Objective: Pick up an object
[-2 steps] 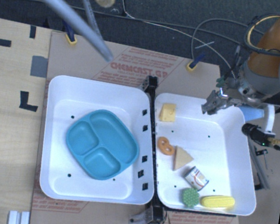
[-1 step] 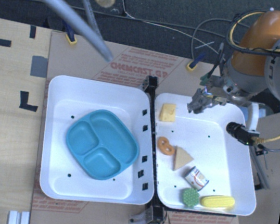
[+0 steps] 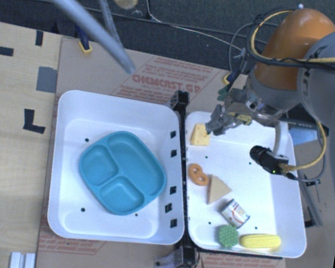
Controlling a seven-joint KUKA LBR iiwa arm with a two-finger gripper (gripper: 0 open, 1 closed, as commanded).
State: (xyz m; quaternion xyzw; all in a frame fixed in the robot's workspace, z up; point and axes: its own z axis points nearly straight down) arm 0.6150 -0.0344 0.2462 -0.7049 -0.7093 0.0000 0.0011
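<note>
Cheese (image 3: 200, 135), a yellow wedge, is seen at the far left corner of the right bin (image 3: 286, 180), just below and left of the gripper (image 3: 217, 127). Whether the gripper is clenched or released cannot be told. The arm (image 3: 304, 63) is angled down from the right, its orange band uppermost. Nearer the camera from the gripper lie a pretzel (image 3: 197, 175), a tan wedge (image 3: 217, 188), a can (image 3: 235, 213), a green ball (image 3: 227, 235) and corn (image 3: 259, 241). Red print on the cardboard (image 3: 163, 79) is blurred beyond reading.
</note>
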